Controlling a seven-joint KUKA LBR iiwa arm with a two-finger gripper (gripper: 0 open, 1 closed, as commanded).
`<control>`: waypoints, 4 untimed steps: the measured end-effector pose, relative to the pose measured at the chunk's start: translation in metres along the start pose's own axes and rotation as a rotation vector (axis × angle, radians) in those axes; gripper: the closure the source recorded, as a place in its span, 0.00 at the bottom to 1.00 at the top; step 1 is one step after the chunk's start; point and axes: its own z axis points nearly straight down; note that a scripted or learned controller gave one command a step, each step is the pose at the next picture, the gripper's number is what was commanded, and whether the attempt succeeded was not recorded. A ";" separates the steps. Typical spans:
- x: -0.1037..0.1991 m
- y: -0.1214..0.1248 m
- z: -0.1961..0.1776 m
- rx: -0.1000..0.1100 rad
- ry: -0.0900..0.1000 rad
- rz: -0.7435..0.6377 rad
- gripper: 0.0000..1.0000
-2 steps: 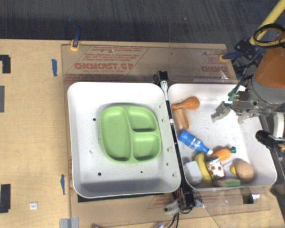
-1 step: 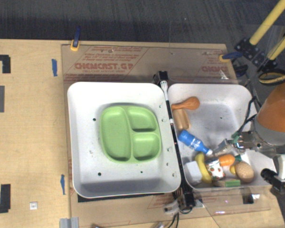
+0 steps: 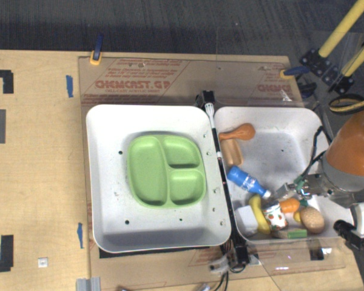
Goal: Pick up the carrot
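Orange carrot (image 3: pixel 289 206) lies in the right bin (image 3: pixel 273 132) amid a banana (image 3: pixel 258 213), blue bottle (image 3: pixel 246 181) and egg-shaped thing (image 3: pixel 312 219); fingers (image 3: pixel 298 187) hover just above it, open or closed I cannot tell; best descend straight, avoiding the neighbours.

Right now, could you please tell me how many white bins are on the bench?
2: the left bin holds a green divided plate; the right bin holds the cluttered small items.

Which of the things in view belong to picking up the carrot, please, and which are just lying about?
For the job:
carrot
gripper

Lying about:
green divided plate
blue bottle
banana
wooden drumstick-shaped toy
beige egg-shaped thing
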 end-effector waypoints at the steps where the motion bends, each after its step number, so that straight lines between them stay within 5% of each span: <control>1: -0.003 0.003 -0.012 -0.011 -0.011 0.004 1.00; 2: -0.003 0.002 -0.011 -0.009 -0.010 0.004 0.00; 3: 0.012 0.003 -0.001 -0.010 -0.010 -0.249 0.00; 4: 0.011 0.006 -0.012 -0.019 -0.016 -0.246 1.00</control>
